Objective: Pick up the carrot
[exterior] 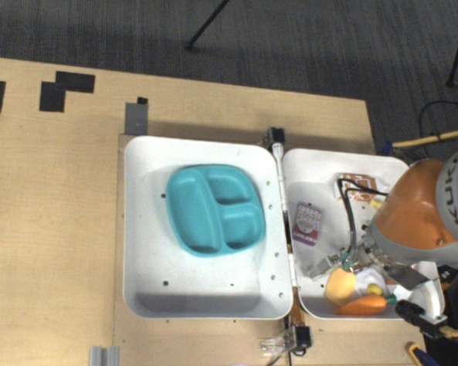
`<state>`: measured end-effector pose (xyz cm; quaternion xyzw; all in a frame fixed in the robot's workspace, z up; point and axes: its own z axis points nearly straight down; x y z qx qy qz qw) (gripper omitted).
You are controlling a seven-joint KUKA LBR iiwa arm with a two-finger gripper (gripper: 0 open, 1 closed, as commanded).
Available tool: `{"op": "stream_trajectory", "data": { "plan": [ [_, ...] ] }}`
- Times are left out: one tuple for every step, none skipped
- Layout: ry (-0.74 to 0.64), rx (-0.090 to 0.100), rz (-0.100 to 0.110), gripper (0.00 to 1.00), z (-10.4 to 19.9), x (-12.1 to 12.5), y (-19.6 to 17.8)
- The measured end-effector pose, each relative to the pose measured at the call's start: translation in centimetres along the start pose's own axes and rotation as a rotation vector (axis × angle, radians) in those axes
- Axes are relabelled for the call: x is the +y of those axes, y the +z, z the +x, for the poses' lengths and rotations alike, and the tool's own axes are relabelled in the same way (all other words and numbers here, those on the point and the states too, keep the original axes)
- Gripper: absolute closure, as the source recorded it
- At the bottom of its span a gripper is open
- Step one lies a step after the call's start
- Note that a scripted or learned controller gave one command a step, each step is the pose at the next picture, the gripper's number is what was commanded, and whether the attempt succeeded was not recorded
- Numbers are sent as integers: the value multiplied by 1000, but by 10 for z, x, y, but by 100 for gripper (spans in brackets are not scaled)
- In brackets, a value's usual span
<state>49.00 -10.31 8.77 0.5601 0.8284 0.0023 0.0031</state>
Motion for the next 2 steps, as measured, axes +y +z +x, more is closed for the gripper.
{"op": "stream_trajectory", "data": {
  "plan": [
    [-2, -7, -11, 100, -1, 4, -13],
    [391, 0, -1, 100, 26, 11, -99]
  ]
}}
